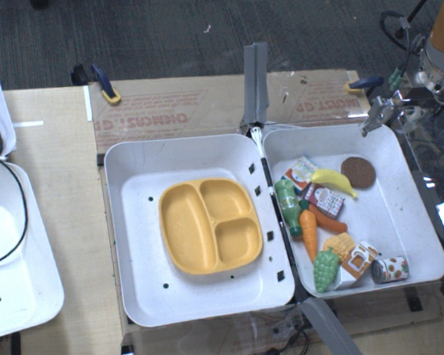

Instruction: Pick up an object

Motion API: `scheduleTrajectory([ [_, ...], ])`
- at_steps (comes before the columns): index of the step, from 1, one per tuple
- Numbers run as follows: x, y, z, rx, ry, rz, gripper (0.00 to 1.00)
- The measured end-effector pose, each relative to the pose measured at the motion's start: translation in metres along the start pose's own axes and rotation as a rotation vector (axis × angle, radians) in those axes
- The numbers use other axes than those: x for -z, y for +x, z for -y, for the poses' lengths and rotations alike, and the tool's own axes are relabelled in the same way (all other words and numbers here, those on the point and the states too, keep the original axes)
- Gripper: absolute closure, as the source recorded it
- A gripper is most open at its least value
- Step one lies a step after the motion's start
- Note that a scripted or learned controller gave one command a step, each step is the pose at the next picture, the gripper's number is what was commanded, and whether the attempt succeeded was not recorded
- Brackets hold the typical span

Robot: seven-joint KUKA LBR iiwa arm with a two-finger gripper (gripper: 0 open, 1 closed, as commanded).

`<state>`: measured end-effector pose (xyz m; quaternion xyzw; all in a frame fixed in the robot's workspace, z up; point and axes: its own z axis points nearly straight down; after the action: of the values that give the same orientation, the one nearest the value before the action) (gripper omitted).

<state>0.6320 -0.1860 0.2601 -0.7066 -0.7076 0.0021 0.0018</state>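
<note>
The right bin (pixel 419 217) holds a pile of toy food: a yellow banana (pixel 334 180), a brown round cookie (pixel 358 172), a green bottle (pixel 288 206), an orange carrot (pixel 310 233), a corn cob (pixel 339 245), a knobbly green piece (pixel 327 270), a small can (pixel 390 269) and small cartons (pixel 328 201). My gripper (pixel 380 116) hangs over the bin's far right corner, above and right of the cookie. It is apart from every object and nothing shows in it.
A yellow divided plate (pixel 211 224) lies in the left bin (pixel 133 219). A grey divider post (pixel 256 85) rises between the bins at the back. White equipment with black cables (pixel 3 231) stands at the left. Blue clamps (pixel 106 86) sit on the bench's far edge.
</note>
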Motion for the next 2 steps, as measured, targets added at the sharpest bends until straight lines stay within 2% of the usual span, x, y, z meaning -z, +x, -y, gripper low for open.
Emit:
scheduleTrajectory([
  [1, -0.143, -0.024, -0.028, 0.231, -0.002, 0.000, 0.00],
  [2, -0.165, 0.004, 0.012, 0.308, -0.013, 0.006, 0.00],
])
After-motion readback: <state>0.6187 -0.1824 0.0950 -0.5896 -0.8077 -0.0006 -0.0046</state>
